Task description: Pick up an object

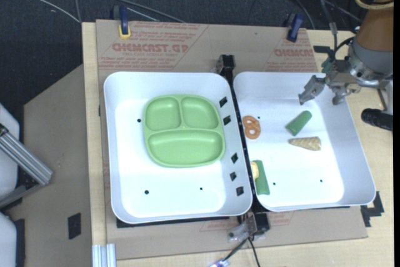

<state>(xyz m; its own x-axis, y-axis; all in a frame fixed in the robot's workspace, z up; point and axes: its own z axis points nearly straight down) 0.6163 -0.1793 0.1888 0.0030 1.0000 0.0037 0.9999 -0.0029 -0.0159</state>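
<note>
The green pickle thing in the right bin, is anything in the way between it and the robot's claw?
Nothing visible blocks it. The gripper hangs over the right bin, up and to the right of the green piece, with bare white floor between them. The cone and pretzel lie off to the side.

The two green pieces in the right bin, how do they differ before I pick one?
The green cylinder is short, stubby, a lighter green all over, and lies tilted in open floor near the cone. The green stick is longer, thinner, darker, has a yellow top end, and lies nearly straight along the bin's left wall. Both are small, lying flat, and untouched by the gripper.
</note>
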